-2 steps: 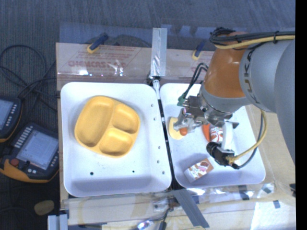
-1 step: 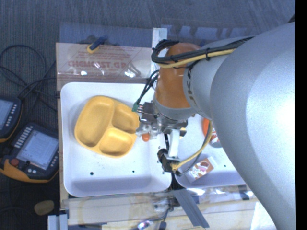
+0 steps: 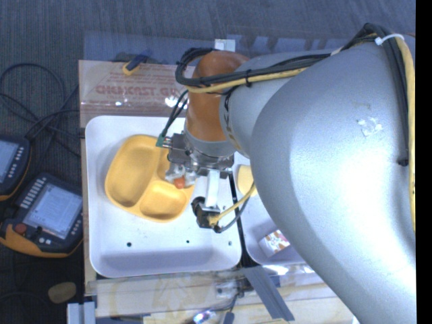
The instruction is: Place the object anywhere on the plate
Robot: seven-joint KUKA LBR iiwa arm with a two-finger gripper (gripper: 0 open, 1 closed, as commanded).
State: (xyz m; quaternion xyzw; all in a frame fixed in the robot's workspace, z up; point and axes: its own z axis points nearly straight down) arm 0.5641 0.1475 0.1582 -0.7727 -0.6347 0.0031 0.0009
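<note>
Closest to the camera, the grey arm (image 3: 337,147) swells across the right half of the view and hides most of the right bin (image 3: 253,252). Black and yellow cables run along the arm. At the bottom edge lies the bench's front, pale wood with a metal bracket (image 3: 260,290). On the dark carpet at lower left sits a small tan lump (image 3: 62,291).

The left bin (image 3: 162,255) is white and shallow, with a few small dark holes in its floor. In it lies the yellow plate (image 3: 135,174), split into two hollows. The gripper (image 3: 183,175) hangs below the orange band, over the plate's right rim. A small orange-red object (image 3: 179,179) shows right at its tip, above that rim. The wrist blocks the view there, so I cannot tell whether the gripper is open or closed, or whether it has hold of the object.

In the visible strip of the right bin lie a small printed packet (image 3: 273,241) and, farther back, a yellow piece (image 3: 244,177) half hidden by the arm.

To the left, on the carpet, rest two handheld control units (image 3: 47,211) with loose black cables. Behind the left bin lies a brown cardboard sheet (image 3: 128,93) with red lettering, and beyond it ribbed grey carpet (image 3: 202,5)
</note>
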